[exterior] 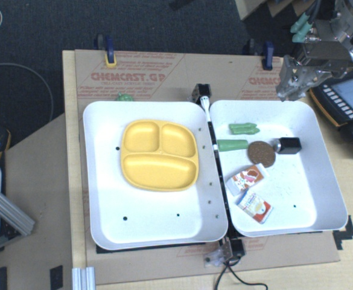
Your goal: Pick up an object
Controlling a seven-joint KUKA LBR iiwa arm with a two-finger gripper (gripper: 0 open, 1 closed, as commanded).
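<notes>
Tool above the right bin's far corner

We see the tool (pixel 291 88) over the far right corner of the right bin (pixel 321 180); we cannot tell its state. Inside that bin lie a green pod (pixel 244 128), a green stick (pixel 232 144), a brown disc (pixel 262 153), a black block (pixel 289 145) and two packets (pixel 248 179). A yellow tray (pixel 159 154) sits left of it.

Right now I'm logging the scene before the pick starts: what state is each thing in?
Gripper: above the right bin's far edge, nothing seen in it.
Yellow divided plate: lying flat in the left bin, compartments bare.
Green pieces: lying in the right bin.
Brown disc: flat, beside the black block.
Two snack packets: lying flat, near the centre divider.
</notes>
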